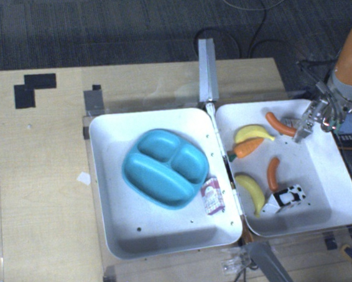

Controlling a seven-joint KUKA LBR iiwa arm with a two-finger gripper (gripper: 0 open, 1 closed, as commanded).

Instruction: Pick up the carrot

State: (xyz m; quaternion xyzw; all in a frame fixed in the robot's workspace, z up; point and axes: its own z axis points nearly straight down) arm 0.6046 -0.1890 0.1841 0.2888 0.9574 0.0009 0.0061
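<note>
the carrot [249,149] lies flat in the right bin [348,203] near its left wall, touching the upper banana [253,135]. the tool [304,129], whose state cannot be told, hangs over the bin's upper right, just beside a sausage [279,124], well apart from the carrot. a second sausage [272,172], lower banana [251,192] and cow toy [288,197] lie below; the upper banana likely crowds a grasp. the left bin [114,237] holds a blue plate [164,167].

Crowded around the carrot [247,149]: banana [253,134] touching above, bin wall [221,140] just left, second banana [251,190] below. Open floor to its right, toward the sausage [272,173].
</note>
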